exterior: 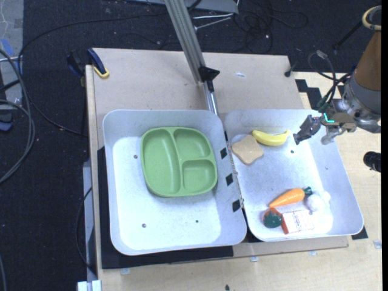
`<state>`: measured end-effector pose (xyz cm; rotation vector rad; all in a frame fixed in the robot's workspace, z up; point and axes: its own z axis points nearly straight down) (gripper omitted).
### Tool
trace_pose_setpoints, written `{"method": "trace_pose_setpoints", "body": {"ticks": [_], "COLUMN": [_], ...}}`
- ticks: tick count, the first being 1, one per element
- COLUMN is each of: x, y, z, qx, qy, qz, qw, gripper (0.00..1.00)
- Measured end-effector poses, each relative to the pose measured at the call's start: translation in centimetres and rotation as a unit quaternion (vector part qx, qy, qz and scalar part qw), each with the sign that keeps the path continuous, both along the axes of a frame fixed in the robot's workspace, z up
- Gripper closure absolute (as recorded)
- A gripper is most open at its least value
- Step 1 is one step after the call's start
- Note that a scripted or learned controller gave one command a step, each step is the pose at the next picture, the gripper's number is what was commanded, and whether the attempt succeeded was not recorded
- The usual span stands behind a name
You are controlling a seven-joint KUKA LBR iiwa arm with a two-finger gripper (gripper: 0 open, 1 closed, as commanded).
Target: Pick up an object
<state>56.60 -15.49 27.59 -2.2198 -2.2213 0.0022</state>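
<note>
The right bin (330,162) holds a yellow banana (270,137) and a tan slice of bread (247,150) at its far left. Near its front lie an orange carrot (287,197), a small red and white carton (297,222), a dark green piece (272,219) and a white object (316,202). My gripper (316,128) hangs above the bin's far right edge, to the right of the banana, with its dark fingers spread and nothing between them.
The left bin (121,180) carries a green divided plate (180,160). A metal pole (189,35) slants down to the gap between the bins. Cables lie on the dark floor around the bench.
</note>
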Motion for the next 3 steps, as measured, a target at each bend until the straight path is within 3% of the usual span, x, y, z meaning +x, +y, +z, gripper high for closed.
{"method": "trace_pose_setpoints", "body": {"ticks": [1,3], "x": [0.0,0.2], "y": [0.0,1.9], "z": [0.1,-11.3], "qx": [-0.0002,0.0005], "qy": [-0.001,0.002], "qz": [0.0,0.0], "qw": [1.0,1.0], "gripper": [0.0,0.0]}}
